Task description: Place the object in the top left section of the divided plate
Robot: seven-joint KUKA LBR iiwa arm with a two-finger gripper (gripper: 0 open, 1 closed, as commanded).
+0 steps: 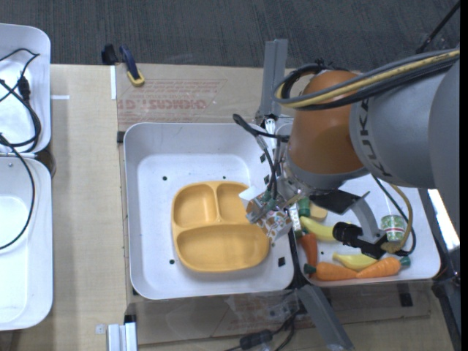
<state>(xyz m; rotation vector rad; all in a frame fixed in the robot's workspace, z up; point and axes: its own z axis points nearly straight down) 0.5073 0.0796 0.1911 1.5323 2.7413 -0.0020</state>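
A pale wooden tabletop (80, 196) carries two shallow white bins side by side over dark carpet. A small crinkled, patterned packet (268, 216) sits at the right rim of the yellow-orange divided plastic plate (219, 229), overlapping the plate's upper right section, with the pincer (272, 199) right above it; whether its tips are apart or closed on the packet, I cannot tell. The plate lies in the left white bin (146, 218). To the plate's right, the other bin (428, 258) holds toy carrots (358, 270), yellow bananas (320, 227) and a small green-labelled cup (393, 228). The grey arm with its orange band (325, 134) looms above them.
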